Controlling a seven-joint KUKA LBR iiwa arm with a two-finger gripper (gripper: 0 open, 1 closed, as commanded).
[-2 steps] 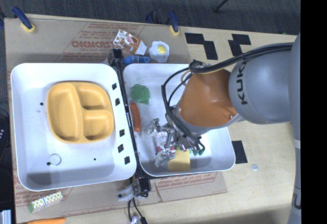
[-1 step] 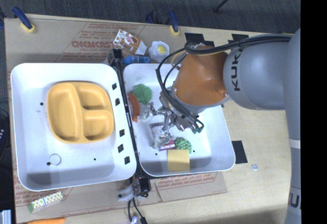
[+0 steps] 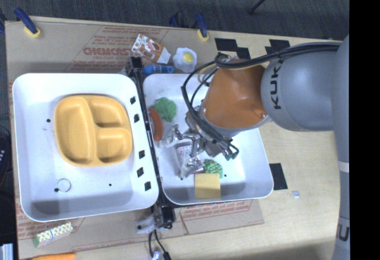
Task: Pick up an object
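Observation:
My gripper (image 3: 189, 149) is down inside the right bin (image 3: 256, 152), under the orange wrist band, over a small shiny packet-like item (image 3: 185, 152) near the bin's middle. Close around it lie a green patterned piece (image 3: 213, 167) and a yellow block (image 3: 207, 185) toward the front wall. A green leafy toy (image 3: 166, 108) and a red sausage-shaped toy (image 3: 157, 124) lie on the bin's left side. The arm hides the back right of this bin.
The left bin (image 3: 29, 134) holds a yellow divided tray (image 3: 93, 129). Behind the bins lie a snack packet (image 3: 145, 46), a blue item (image 3: 157, 69) and a white-and-yellow piece (image 3: 186, 58). A black divider with clips (image 3: 145, 146) runs between the bins.

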